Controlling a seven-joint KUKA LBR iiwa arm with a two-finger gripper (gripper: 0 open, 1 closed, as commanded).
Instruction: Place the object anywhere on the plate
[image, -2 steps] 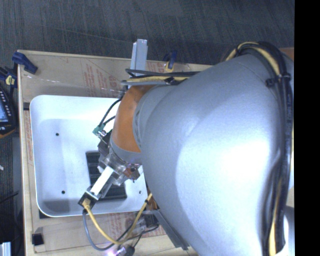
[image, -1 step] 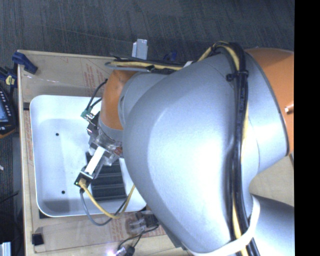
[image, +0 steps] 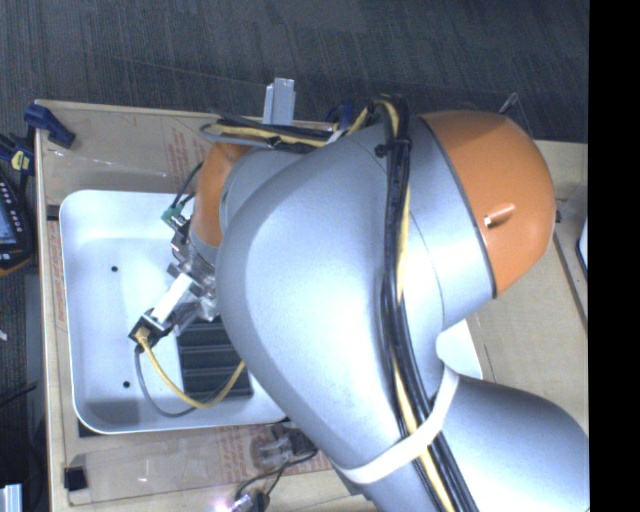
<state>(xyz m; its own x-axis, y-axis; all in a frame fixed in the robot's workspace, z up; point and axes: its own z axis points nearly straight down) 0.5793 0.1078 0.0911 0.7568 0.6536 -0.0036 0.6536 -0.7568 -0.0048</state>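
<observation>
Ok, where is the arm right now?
In the camera view the grey arm reaches in from the right, covering the centre, with its wrist end over the right part of the left white bin.

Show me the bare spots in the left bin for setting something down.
Bare floor in the white bin runs along its left wall, far corner to near corner. Crowded on the right: the dark ribbed object lies there, partly under the arm.
</observation>
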